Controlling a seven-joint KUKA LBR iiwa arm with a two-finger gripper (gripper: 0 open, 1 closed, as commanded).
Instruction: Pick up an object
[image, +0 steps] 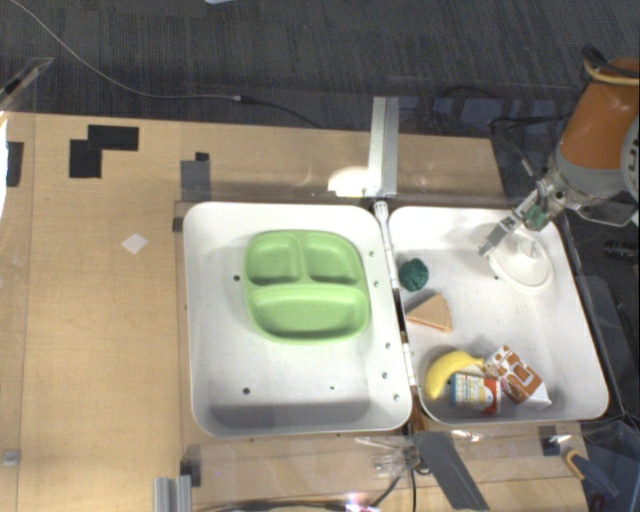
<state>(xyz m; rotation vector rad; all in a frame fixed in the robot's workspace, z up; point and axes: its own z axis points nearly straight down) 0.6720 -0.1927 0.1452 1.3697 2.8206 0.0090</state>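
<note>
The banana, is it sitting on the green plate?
No, the banana lies in the right bin beside a small carton, while the green plate sits in the left bin.

One fixed camera looks down at a slant on the tan wooden counter (90, 330) and both shallow white plastic bins (215, 400).

My arm (600, 130) is cut off by the right edge. My hand (515, 228) is too small and blurred to read. The banana (445, 372) is partly hidden behind the carton (475, 390).
</note>
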